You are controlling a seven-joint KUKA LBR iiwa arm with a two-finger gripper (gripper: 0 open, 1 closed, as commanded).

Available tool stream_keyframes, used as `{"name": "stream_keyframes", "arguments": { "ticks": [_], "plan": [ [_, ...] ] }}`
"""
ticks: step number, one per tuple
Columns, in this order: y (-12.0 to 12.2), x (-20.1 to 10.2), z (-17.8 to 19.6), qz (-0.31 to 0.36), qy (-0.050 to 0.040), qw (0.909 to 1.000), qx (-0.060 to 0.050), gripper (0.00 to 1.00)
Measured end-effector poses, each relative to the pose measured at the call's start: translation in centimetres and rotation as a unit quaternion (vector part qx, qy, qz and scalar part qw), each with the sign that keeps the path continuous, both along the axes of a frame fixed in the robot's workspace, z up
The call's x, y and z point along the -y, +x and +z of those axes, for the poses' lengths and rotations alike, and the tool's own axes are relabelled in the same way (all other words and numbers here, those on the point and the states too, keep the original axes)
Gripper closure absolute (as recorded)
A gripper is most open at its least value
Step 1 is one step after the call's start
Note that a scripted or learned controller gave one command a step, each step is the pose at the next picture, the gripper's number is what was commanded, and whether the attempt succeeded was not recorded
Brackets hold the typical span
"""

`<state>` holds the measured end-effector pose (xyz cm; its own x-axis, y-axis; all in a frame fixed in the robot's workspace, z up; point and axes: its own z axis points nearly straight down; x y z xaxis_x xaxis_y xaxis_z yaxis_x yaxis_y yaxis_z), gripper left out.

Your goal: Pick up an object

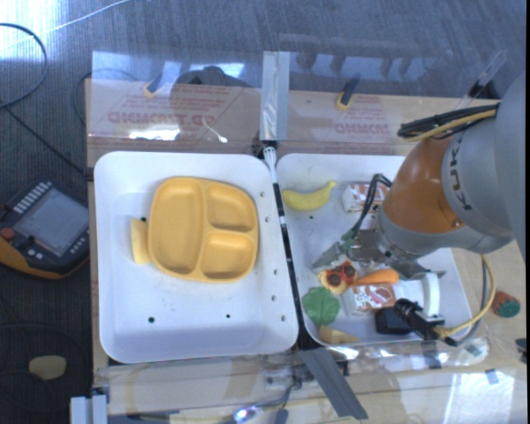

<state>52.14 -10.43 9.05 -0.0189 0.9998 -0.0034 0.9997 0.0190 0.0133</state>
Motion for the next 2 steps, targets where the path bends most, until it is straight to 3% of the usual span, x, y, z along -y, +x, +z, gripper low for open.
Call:
{"name": "stream_keyframes", "arguments": {
  "ticks": [1, 2],
  "plan": [
    [0.0, -0.1, 0.9, 0.0, 0.0011, 1.0, -0.001, 1.0],
    [7.1, -8.7, 9.3, 0.018, 0.0009, 0.9998, -0.008, 1.0]
  ]
}}
